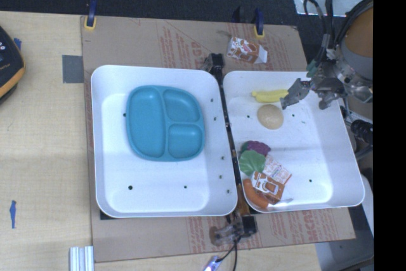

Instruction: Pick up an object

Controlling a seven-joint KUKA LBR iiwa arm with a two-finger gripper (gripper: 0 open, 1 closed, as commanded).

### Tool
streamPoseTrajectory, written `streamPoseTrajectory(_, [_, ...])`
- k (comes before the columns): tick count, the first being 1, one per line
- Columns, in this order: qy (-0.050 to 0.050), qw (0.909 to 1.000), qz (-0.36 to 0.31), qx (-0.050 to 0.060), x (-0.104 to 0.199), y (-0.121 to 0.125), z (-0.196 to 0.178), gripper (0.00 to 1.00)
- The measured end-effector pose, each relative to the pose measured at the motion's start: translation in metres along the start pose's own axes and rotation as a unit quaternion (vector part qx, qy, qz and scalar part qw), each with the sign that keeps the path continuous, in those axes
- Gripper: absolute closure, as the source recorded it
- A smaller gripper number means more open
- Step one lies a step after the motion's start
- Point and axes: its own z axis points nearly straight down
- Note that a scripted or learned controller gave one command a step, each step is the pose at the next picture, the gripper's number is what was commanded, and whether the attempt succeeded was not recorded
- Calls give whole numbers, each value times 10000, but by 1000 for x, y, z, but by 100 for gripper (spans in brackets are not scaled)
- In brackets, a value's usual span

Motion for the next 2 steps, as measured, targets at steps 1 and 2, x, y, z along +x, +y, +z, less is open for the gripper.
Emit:
streamPoseTrajectory(1, [-13, 10000, 6, 6, -63, 45, 85, 0])
streamPoseTrajectory(2, [2, 10000, 5, 27, 17, 89, 174, 0])
